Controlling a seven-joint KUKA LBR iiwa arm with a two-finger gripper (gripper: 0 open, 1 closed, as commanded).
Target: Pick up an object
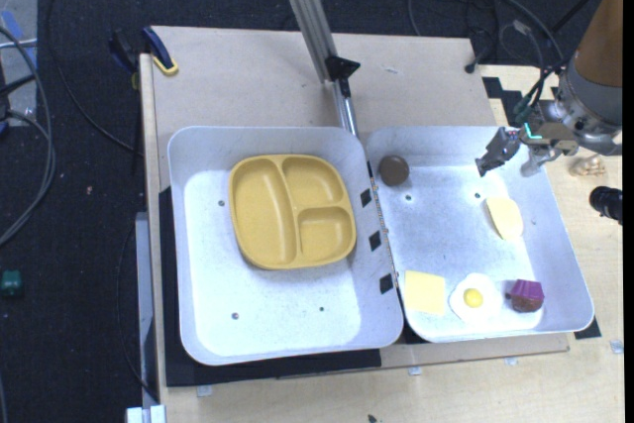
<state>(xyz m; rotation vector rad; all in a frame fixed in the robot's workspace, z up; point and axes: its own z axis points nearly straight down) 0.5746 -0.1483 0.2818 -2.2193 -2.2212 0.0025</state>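
**Gripper poised over the right bin, nothing lifted yet**

The bench [248,74] carries two white bins. The left bin [198,312], well away from the gripper [517,152], holds a yellow divided plate [293,211]. The gripper hangs above the right bin's [555,253] far corner, fingers spread apart with nothing between them, so the pick is not yet done. Candidates lie below it: nearest, a pale yellow wedge [504,216]; further off, a yellow square slice [426,292], a fried egg [474,297], a brown ball [393,170] and a purple piece [525,294]. Nothing blocks the descent.
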